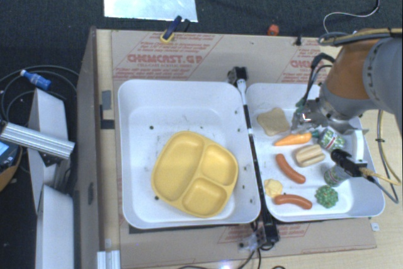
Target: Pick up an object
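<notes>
The right bin (pixel 371 201) holds several toy foods: a tan bread slice (pixel 272 121), an orange carrot (pixel 293 140), a hot dog bun (pixel 308 155), two reddish sausages (pixel 289 168) (pixel 291 201), a green broccoli (pixel 326 196) and a small yellow piece (pixel 272 186). My gripper (pixel 305 116) hangs low over the upper middle of this bin, just right of the bread and above the carrot. Nothing is visibly held in it. A green-and-white can (pixel 329 138) lies just below the wrist.
The left bin (pixel 135 135) holds a yellow compartment plate (pixel 195 173). A dark ridge (pixel 249 135) divides the two bins. A dark cylindrical item (pixel 337 174) lies near the broccoli. Cables run along the right edge of the bench.
</notes>
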